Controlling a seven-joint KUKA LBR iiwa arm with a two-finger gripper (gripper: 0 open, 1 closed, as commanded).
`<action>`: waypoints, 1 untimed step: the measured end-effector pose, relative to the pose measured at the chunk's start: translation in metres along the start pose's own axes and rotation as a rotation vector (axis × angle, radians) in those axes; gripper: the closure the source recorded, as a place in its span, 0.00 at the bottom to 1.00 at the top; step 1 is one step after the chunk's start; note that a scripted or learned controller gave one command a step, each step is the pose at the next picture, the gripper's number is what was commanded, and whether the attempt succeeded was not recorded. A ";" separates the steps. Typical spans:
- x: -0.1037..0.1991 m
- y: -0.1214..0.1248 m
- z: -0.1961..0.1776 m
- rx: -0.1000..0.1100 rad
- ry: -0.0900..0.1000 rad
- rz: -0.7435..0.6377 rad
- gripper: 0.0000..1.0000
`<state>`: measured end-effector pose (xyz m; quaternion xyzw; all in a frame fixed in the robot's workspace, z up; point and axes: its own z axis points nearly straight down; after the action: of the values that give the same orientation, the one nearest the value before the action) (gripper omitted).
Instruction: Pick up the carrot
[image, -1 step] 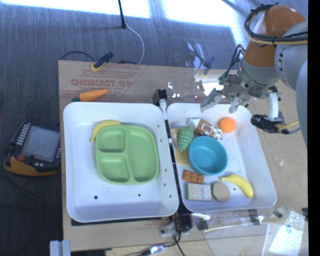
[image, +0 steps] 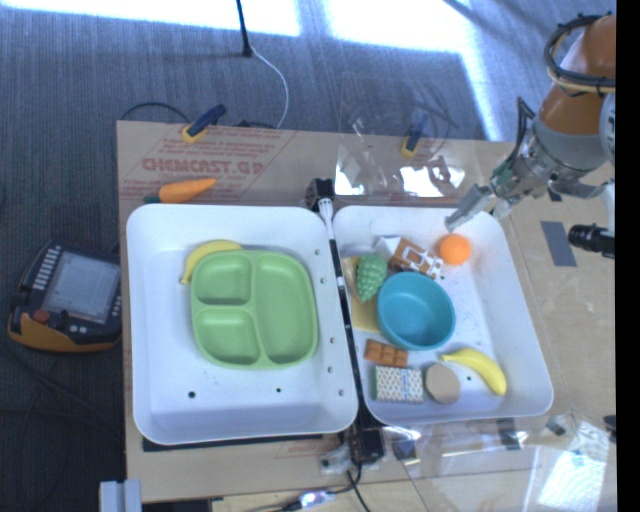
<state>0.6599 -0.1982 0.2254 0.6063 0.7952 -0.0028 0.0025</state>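
Observation:
The carrot (image: 187, 188) is small and orange and lies on the brown board behind the left bin's (image: 150, 330) far left corner, outside both bins. My gripper (image: 468, 211) hangs over the far edge of the right bin (image: 520, 300), just up and right of an orange ball (image: 454, 249). It is far to the right of the carrot, with the whole left bin between them. Nothing shows in the gripper.
A green divided plate (image: 250, 308) lies in the left bin with a banana (image: 205, 255) at its far left edge. The right bin holds a blue bowl (image: 416, 310), a green knobbly item (image: 371, 277), a second banana (image: 477, 368), and several small food pieces.

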 end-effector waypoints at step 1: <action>-0.023 0.001 0.096 0.007 0.010 0.186 0.00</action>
<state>0.6672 -0.2207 0.1299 0.6775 0.7355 -0.0024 -0.0035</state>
